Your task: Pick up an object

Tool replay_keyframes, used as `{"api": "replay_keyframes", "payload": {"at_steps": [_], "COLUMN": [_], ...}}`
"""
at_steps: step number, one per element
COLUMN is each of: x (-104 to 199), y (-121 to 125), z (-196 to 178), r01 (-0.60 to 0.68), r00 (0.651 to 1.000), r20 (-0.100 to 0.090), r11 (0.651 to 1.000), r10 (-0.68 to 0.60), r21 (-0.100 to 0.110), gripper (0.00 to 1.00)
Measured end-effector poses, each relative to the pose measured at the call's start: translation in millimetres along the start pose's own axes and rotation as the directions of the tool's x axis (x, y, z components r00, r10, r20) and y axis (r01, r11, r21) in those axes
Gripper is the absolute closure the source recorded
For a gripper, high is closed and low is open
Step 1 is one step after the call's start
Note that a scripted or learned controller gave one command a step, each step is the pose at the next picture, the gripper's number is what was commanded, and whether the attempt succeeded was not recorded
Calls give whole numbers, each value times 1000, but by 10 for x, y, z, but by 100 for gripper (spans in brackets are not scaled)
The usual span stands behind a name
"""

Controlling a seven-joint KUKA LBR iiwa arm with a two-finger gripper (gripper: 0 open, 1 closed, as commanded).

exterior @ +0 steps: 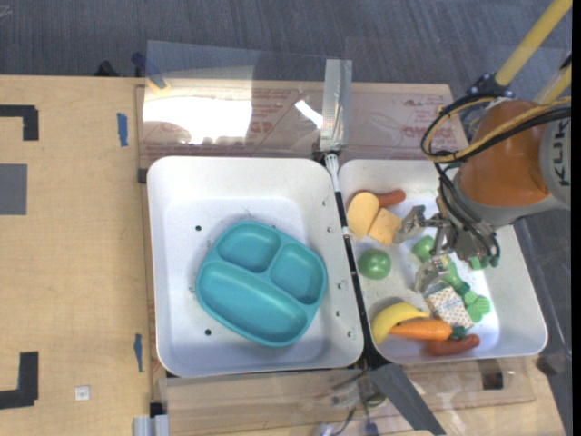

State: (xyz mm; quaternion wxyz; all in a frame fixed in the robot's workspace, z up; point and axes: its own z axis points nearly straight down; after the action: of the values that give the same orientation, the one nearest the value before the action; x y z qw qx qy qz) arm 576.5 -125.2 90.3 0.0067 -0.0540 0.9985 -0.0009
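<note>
two white bins, one teal divided plate, one banana, one carrot, one green ball

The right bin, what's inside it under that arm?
The right bin holds toy food: a banana, a carrot, a green ball-like fruit and yellow pieces. The tool hangs over green items, so what lies directly beneath it is covered.

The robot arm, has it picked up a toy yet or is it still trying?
Nothing looks picked up yet. The gripper is down in the right bin, above the toy food, close to the green apple and the patterned block, but I can't tell whether it holds anything. The banana and carrot lie in the bin. Left to do: grab one toy and lift it out.
</note>
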Motion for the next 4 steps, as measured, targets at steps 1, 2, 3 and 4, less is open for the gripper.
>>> {"api": "replay_keyframes", "payload": {"at_steps": [1,2,3,4], "x": [-704,-607,-362,10], "y": [-93,235,-522,-48], "z": [5,21,-685,7], "r01": [-163,-93,145,304], "r00": [986,996,989,953], "r20": [-29,-3,-1,-2], "r11": [987,996,989,953], "r10": [163,93,-145,-304], "r21": [-1,0,2,-1], "gripper": [0,0,0,0]}}
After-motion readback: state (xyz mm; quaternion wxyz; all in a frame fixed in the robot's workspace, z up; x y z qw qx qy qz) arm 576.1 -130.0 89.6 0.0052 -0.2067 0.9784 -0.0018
